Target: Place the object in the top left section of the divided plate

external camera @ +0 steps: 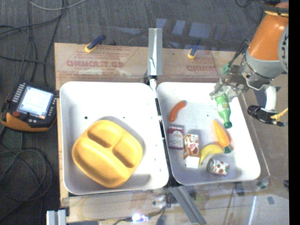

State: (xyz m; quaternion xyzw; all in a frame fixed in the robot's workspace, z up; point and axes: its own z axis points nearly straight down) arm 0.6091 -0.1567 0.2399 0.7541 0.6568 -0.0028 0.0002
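The yellow divided plate (107, 152) lies in the left bin (75, 95), with its top left section (101, 132) bare. My gripper (221, 94) is over the upper right part of the right bin (201, 95). Its fingers are shut on the upper end of a green bottle (224, 109), which hangs tilted with its cap pointing down and to the right. The plate is far to the left of the gripper, across the divider between the bins.
In the right bin lie an orange sausage (177, 110), a maroon carton (176, 137), a red-and-white carton (191, 146), a banana (211, 151), a carrot (220, 132) and a small can (218, 167). A teach pendant (30, 107) sits left of the bench.
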